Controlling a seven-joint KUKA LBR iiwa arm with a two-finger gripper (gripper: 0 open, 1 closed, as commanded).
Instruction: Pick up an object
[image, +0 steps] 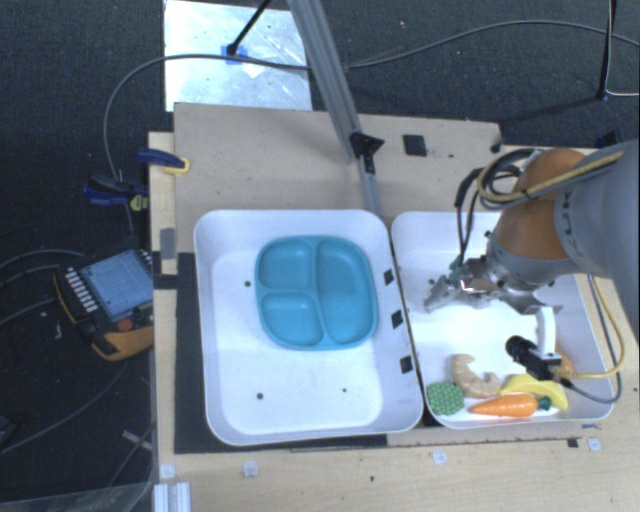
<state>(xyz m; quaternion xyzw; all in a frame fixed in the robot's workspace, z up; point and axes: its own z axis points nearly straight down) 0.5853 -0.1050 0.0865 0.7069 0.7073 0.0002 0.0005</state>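
Left white shallow bin: blue three-compartment plastic plate at its centre. Right white shallow bin: grey arm with orange band enters from 3 o'clock, wrist bent down toward 9 o'clock. Two-finger gripper low over bare bin floor, left of centre; fingers appear slightly parted, nothing between them. At 6 o'clock from gripper, well apart: green round toy, tan curved toy, orange carrot, yellow banana.

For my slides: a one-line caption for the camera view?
Gripper over right bin, toy food clustered at its near edge; blue divided plate in left bin.
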